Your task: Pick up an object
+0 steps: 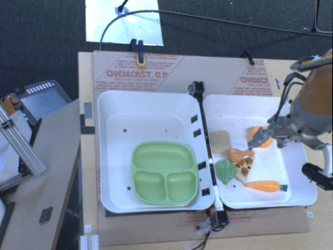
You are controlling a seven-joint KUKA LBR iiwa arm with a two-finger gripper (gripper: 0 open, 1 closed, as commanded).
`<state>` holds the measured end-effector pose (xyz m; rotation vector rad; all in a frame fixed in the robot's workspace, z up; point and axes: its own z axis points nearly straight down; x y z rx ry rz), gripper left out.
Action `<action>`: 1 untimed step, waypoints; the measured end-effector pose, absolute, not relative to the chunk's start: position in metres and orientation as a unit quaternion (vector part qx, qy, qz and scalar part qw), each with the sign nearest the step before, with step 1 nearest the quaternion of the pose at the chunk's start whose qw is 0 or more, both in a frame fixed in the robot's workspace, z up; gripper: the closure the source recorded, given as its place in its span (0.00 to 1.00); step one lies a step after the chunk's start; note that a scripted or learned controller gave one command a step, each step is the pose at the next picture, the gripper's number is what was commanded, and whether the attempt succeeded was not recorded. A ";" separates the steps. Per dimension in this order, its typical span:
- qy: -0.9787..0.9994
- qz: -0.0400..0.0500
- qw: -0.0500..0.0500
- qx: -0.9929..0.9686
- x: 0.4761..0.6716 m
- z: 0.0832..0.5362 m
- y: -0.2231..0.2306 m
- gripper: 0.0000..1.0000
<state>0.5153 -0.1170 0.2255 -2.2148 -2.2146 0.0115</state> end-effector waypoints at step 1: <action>-0.708 0.000 -0.001 -0.706 0.518 0.232 -0.117 0.00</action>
